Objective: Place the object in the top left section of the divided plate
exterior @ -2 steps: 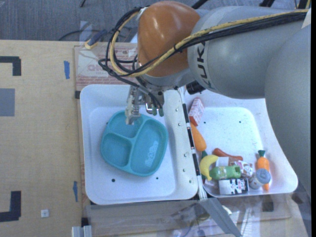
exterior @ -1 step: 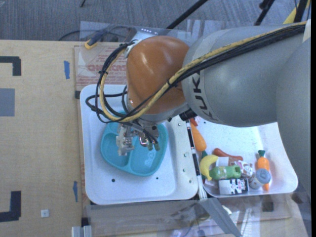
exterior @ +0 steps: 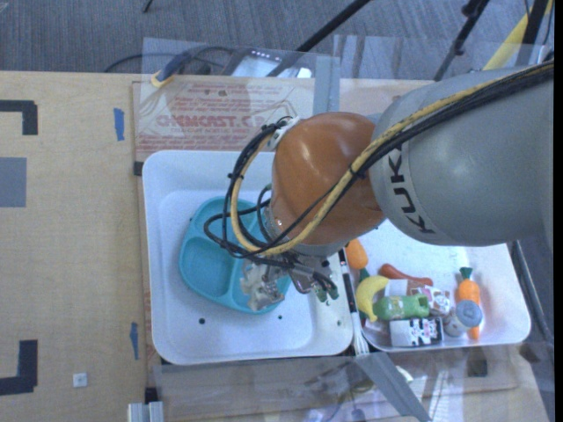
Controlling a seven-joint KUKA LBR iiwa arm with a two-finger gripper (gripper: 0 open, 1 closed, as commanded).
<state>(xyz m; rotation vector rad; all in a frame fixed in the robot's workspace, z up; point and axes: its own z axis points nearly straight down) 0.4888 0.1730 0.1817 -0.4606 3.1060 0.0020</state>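
Observation:
A teal divided plate (exterior: 207, 258) lies in the left white bin (exterior: 167, 323), tilted in the view, with its right half hidden under the arm. My gripper (exterior: 262, 288) hangs over the plate's lower right part, below the big orange band (exterior: 321, 178) of the wrist. A small pale shape (exterior: 258, 301) shows at the gripper's tip against the plate. I cannot make out whether it is an object or part of the gripper. Yellow and black cables (exterior: 237, 209) loop down beside the wrist and cover part of the plate.
The right bin (exterior: 515, 319) holds several toy foods: a banana (exterior: 371, 288), a green bottle (exterior: 400, 307), a carrot (exterior: 469, 299), an orange piece (exterior: 355, 255) and a black-and-white box (exterior: 415, 331). The grey arm (exterior: 475, 161) covers the upper right. Wooden bench lies to the left.

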